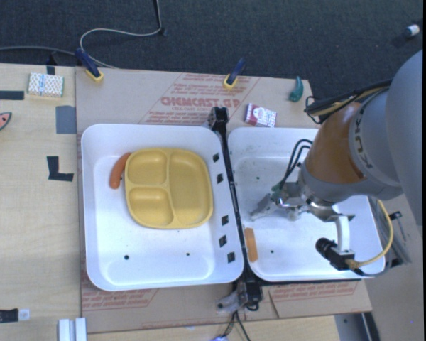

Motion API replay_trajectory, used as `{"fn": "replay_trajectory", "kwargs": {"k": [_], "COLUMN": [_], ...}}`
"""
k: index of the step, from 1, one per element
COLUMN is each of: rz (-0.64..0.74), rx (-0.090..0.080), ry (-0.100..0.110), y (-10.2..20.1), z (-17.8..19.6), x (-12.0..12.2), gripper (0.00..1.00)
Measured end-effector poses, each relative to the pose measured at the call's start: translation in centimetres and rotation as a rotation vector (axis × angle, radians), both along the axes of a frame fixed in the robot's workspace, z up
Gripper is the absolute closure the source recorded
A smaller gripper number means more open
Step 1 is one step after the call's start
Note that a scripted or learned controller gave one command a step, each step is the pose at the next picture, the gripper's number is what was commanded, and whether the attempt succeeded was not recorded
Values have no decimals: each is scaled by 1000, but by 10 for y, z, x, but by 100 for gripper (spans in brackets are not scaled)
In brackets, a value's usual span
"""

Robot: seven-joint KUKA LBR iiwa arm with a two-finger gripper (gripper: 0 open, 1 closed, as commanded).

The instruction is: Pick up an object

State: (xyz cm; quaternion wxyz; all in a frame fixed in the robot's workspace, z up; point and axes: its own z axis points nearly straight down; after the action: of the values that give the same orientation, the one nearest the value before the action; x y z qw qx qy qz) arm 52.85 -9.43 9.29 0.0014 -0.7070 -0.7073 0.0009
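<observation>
My gripper (265, 202) hangs low over the left half of the right bin (305, 265), its fingers open and nothing between them. A small orange piece (250, 244) lies against that bin's left wall, just below and left of the gripper. In the left bin (156, 275) a yellow divided plate (169, 188) lies flat. An orange sausage-shaped object (116, 170) rests against the plate's left edge.
The grey arm with its orange band (334, 151) covers the right bin's right half, and a black cable loops near its lower right corner. A small red and white packet (259, 115) lies on the cardboard behind the right bin. Clamps hold the cardboard's far edge.
</observation>
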Motion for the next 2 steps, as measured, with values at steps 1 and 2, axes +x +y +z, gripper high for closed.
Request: {"fn": "replay_trajectory", "kwargs": {"k": [1, 2], "rz": [1, 1], "rx": [1, 2], "ry": [1, 1], "y": [1, 1], "z": [9, 9], "x": [0, 0], "gripper": [100, 0]}}
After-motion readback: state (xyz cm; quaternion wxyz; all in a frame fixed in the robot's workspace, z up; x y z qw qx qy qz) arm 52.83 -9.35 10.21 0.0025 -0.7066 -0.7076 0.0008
